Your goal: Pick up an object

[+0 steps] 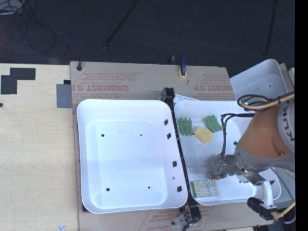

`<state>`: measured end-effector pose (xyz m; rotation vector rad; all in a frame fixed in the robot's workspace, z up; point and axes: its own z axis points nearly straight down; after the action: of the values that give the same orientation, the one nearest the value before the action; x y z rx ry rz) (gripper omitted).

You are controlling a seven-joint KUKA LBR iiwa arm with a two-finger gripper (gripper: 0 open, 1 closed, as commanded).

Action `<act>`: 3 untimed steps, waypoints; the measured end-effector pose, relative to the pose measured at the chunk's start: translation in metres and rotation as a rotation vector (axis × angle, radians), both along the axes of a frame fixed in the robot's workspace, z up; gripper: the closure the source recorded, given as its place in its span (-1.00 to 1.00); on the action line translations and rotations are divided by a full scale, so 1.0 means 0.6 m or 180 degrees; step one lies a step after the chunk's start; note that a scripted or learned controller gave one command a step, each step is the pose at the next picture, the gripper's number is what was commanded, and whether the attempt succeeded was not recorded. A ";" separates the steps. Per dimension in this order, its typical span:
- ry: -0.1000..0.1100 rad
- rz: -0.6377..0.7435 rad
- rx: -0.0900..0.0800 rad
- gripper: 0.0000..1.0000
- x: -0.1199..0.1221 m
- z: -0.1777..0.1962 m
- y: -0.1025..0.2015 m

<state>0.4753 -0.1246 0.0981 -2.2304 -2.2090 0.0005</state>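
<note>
Grey arm (pixel 269 143) with its orange band fills the lower right, reaching in over the right bin (pixel 190 124) from the right side. Gripper (pixel 219 170) sits low over the bin floor, near the front half of that bin; whether it is released or clenched cannot be told from this angle, since the wrist body covers most of it. Nothing can be seen grasped. Just in front of the gripper, at the bin's front left corner, lies a flat speckled pad (pixel 204 188) with a greenish edge, close to the gripper but contact unclear. Farther back in the same bin: a yellow lump (pixel 203 135) in the middle, a green ridged piece (pixel 186 126) to its left near the bin's left wall, and a second green ridged piece (pixel 213 123) just behind and right of the yellow lump. The three are near one another; the yellow lump appears to touch or nearly touch the right-hand green piece. Left bin (pixel 86 153) sits alongside, the two bins meeting at a black divider strip (pixel 174 143). Both rest on a cardboard sheet (pixel 130 83) on the wooden bench (pixel 33 153). Black cables (pixel 252 101) loop above the orange band.
</note>
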 end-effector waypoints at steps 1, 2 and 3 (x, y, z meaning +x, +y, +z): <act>-0.0035 0.0055 0.0000 1.00 0.054 0.180 0.093; -0.0048 0.0056 0.0001 1.00 0.094 0.387 0.177; 0.0010 0.0036 -0.0001 1.00 0.021 0.380 0.189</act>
<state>0.4879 -0.0109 0.3261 -2.2166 -2.2202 0.0045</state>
